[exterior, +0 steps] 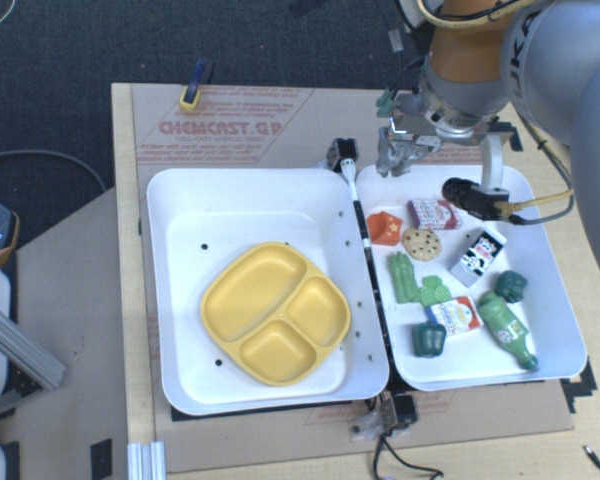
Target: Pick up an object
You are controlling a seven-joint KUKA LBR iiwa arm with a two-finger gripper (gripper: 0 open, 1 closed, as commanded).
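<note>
While the tool (pixel 398 160) hangs over the far-left corner of the right bin (pixel 565 313), its two fingers (pixel 385 158) point downward with a narrow gap between them and nothing is held there; whether that gap is their full spread cannot be told. No object lies directly beneath it. The nearest candidates, just toward the near side, are a red wedge-shaped piece (pixel 385 228), a small red-and-white packet (pixel 429 212) and a round cookie (pixel 420 243), lying close together and perhaps touching.

Risks, as judged from this position: a straight descent would likely meet bare bin floor or the rim shared with the left bin (pixel 170 228); a descent onto the cluster could pinch two items or push one aside. The cookie lies flat and offers little to grip. The black device with a yellow cable (pixel 478 200), mounted beside the tool, might sweep the packet during a move.

Count, right bin: one red wedge, one packet, one cookie, one black-and-white carton (pixel 478 256), one red-and-white carton (pixel 456 316), one green bottle (pixel 508 332), one dark green rounded item (pixel 510 287), one dark green pepper-like item (pixel 429 340), two light green pieces (pixel 417 283). Left bin: one yellow three-compartment tray (pixel 276 313). Counter (pixel 230 128): one blue-and-yellow clip (pixel 193 86) at the far edge.
</note>
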